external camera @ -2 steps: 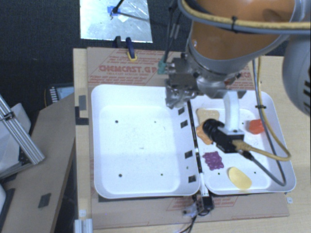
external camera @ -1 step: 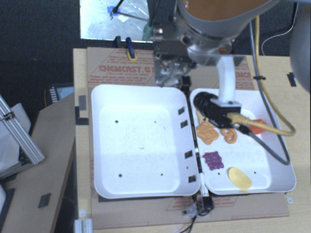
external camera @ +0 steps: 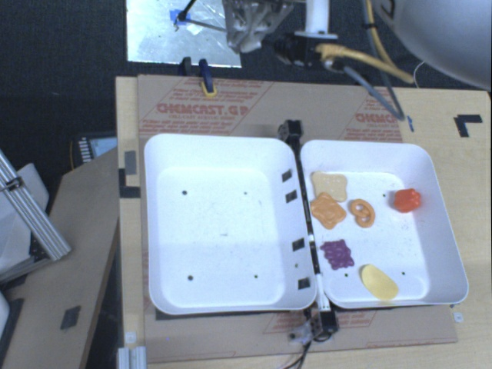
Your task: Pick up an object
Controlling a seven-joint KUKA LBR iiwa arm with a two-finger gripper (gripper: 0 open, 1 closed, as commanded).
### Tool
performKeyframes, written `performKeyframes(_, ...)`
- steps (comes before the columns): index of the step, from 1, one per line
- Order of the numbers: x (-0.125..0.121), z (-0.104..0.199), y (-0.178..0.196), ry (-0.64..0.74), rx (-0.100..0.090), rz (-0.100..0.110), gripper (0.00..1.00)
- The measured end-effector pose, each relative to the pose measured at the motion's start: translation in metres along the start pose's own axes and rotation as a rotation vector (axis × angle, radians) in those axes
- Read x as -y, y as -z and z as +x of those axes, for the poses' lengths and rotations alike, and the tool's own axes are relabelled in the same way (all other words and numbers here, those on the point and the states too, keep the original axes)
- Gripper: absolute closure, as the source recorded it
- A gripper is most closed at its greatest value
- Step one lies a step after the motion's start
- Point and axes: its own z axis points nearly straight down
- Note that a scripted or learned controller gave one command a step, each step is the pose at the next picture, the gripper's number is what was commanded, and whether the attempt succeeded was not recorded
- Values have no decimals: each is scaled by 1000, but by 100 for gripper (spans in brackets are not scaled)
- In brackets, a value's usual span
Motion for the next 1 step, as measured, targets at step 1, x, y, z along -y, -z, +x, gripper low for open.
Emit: performKeyframes(1, 56, -44, -2, 0, 3, 14, 100)
